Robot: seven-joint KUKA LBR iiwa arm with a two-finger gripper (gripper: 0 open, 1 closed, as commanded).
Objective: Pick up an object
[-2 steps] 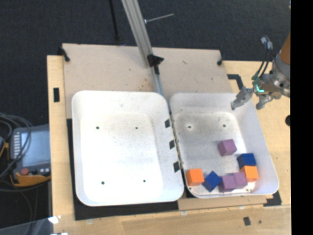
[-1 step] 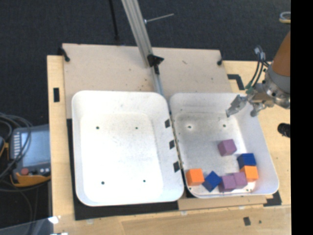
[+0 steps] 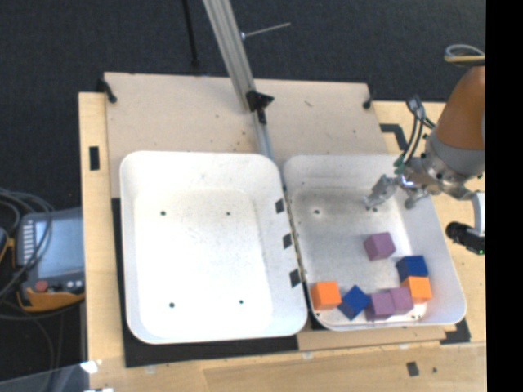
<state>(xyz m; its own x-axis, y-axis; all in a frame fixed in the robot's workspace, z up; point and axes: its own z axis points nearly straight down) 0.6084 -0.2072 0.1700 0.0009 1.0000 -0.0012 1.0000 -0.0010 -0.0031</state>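
The right bin [image 3: 327, 194] holds several small blocks. A purple block [image 3: 379, 245] lies alone near the bin's middle. Along the front wall sit an orange block [image 3: 326, 294], a blue block [image 3: 355, 300] and a purple pair [image 3: 391, 303]. An orange block [image 3: 420, 287] and a blue block [image 3: 412, 266] sit in the right corner. My gripper [image 3: 394, 198] hangs over the bin's back right part, open, with its fingers [image 3: 377, 195] spread and nothing between them. It is behind the lone purple block and apart from it.
The left bin [image 3: 131, 219] lies beside the right one, their walls touching at the middle. A slanted aluminium post [image 3: 233, 47] rises from behind the bins. A pendant screen [image 3: 45, 247] and cables sit off the bench's left edge.
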